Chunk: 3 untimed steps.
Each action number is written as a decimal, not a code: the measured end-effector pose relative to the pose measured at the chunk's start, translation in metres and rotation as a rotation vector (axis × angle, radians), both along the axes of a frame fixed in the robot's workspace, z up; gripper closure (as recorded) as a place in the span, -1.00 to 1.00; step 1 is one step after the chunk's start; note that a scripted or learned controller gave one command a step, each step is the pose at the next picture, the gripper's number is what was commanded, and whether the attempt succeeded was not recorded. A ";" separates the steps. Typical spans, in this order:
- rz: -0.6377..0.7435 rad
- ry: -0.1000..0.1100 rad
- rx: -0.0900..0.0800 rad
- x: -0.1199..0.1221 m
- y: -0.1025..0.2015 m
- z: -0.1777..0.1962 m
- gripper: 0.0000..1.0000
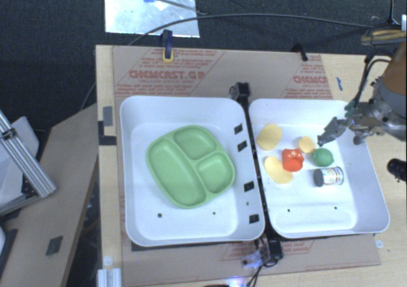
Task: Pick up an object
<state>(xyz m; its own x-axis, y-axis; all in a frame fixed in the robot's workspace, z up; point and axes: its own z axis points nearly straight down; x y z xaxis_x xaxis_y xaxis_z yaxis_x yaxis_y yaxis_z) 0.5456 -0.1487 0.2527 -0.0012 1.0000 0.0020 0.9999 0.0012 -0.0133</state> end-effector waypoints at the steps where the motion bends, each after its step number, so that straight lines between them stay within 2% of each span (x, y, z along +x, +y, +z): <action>1: 0.003 -0.011 -0.002 0.002 0.001 0.006 -1.00; 2: 0.001 -0.010 -0.002 0.002 -0.010 -0.047 -1.00; 3: 0.000 -0.010 -0.001 0.006 -0.007 -0.109 -1.00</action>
<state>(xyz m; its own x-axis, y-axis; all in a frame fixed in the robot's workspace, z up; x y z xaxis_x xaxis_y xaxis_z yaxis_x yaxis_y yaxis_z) 0.5520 -0.1557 0.1436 -0.0015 1.0000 0.0009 1.0000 0.0015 -0.0036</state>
